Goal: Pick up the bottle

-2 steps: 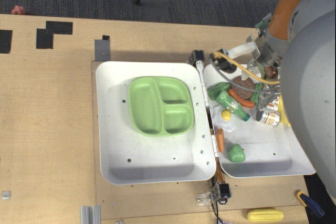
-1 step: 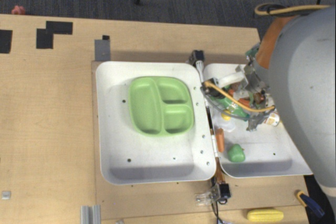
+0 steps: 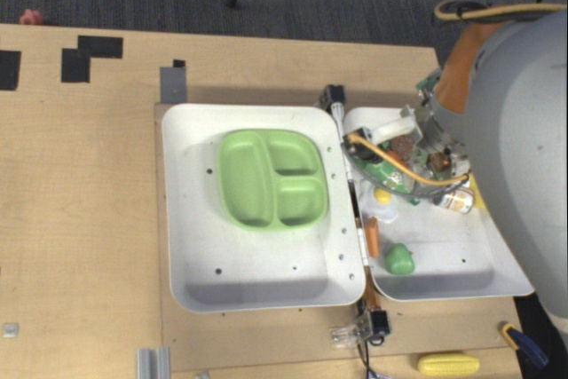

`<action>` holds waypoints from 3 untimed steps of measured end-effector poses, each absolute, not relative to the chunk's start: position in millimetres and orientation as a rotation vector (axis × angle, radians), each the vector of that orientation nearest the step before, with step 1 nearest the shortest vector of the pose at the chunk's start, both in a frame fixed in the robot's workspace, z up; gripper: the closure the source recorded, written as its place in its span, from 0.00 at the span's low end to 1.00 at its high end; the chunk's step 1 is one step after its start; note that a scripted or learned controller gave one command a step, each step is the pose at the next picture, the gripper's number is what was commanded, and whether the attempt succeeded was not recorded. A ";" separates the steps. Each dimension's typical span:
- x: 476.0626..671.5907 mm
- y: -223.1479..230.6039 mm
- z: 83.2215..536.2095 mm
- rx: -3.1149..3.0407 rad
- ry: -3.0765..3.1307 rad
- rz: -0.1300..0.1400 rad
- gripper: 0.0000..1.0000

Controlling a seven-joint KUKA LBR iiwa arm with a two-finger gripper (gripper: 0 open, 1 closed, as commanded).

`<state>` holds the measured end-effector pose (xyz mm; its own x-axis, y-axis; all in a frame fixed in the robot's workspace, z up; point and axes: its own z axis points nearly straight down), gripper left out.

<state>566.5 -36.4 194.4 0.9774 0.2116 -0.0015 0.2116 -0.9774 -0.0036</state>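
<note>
My jaws [image 3: 404, 166] hang low in the right bin [image 3: 444, 275], buried in cables, so I cannot tell their state. The bottle [image 3: 457, 201], small with a pale label I can't read, lies just beside them. A smooth green divided plate [image 3: 271, 179] fills the left bin [image 3: 191, 217].

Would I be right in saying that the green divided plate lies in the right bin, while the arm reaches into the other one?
Not quite: the camera view shows the plate in the left bin, and the arm reaches into the right bin.
</note>
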 end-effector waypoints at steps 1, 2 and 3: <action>486.3 39.0 200.9 -3.119 -0.354 0.003 1.00; 487.3 -16.8 285.2 -3.062 -0.700 -0.003 1.00; 487.3 -16.7 285.0 -3.062 -0.700 -0.002 0.00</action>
<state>487.3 -16.7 285.0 0.9005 0.4348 0.0014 0.4348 -0.9005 -0.0002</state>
